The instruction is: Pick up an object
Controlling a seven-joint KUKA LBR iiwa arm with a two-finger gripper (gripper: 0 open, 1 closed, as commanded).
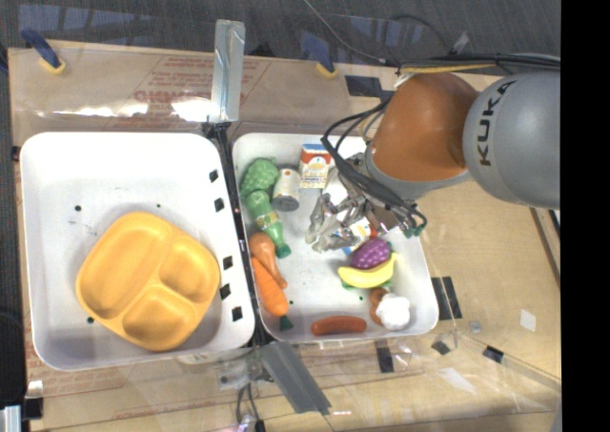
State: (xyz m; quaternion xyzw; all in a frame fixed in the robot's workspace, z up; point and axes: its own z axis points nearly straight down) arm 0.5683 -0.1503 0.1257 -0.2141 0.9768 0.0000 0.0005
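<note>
Nearest the lens, along the front wall of the right bin point(419, 320), lies a red sausage point(338, 326), with a small brown-and-white piece point(390, 309) just to its right. Behind them sit a yellow banana point(365, 276) and a bunch of purple grapes point(372, 253), the two touching. The gripper point(329, 222) hangs just left of and behind the grapes, low over the bin floor; I cannot tell how its fingers stand, and nothing shows between them. An orange carrot point(268, 277) lies along the left wall, well left of the gripper, with green vegetables point(258, 184) behind it. A grey can point(285, 190) and a small white carton point(315, 163) stand near the back wall. The grey arm point(519, 139) with its orange band point(426, 130) reaches in from the right. In the left bin point(57, 158) rests a yellow divided tray point(148, 280).
</note>
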